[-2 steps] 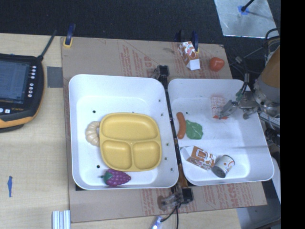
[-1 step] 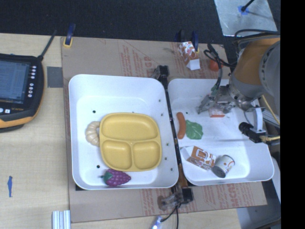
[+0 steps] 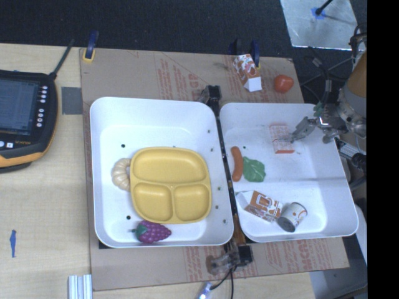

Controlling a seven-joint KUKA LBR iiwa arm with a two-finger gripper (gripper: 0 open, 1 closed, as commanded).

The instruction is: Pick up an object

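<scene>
Hanging over the right bin (image 3: pixel 349 185), the gripper (image 3: pixel 302 129) looks a little open with nothing in it, and the small clear packet (image 3: pixel 282 139) lies just below and beside it, so it should drop straight down and squeeze gently.
</scene>
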